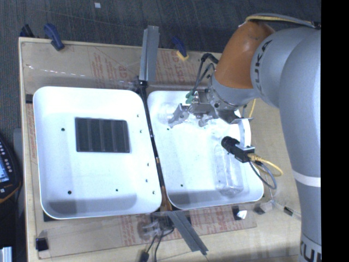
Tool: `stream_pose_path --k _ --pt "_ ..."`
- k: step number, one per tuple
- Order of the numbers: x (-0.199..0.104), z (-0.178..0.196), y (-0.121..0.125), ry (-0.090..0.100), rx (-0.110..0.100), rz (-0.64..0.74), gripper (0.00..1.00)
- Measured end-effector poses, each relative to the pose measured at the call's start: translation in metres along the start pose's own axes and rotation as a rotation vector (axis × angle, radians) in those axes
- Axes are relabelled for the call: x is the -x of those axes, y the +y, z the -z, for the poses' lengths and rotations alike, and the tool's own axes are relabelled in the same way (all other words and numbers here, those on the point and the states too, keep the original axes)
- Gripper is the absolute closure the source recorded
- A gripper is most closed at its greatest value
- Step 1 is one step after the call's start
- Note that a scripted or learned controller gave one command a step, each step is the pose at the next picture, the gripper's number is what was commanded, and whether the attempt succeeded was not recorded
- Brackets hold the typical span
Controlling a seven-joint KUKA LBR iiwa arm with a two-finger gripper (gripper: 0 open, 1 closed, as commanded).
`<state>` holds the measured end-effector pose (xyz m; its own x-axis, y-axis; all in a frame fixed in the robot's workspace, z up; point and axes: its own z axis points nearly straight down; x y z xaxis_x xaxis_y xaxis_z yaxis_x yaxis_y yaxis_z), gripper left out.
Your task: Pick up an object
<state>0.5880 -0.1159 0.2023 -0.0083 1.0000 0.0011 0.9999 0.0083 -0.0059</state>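
Two white bins side by side: left bin (90,152), right bin (191,171). One grey arm (283,81) reaching over the right one. One clear plastic bottle (228,171) lying there, near right wall. One gripper (190,115), fingers spread, grasping nothing.

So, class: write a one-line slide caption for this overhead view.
Grey arm reaches into the right bin; left bin holds a dark tray.

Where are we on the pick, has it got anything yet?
Done: the gripper is down in the right bin, near its back left corner. In hand: nothing visible between its fingers. Left: the clear plastic bottle lies apart, by the right wall, ungrasped.
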Motion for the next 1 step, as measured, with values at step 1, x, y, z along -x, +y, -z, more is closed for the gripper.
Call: stream_pose_path --k 1 --pt "-0.007 -0.0241 -0.0672 0.0 -0.001 -0.219 0.0"
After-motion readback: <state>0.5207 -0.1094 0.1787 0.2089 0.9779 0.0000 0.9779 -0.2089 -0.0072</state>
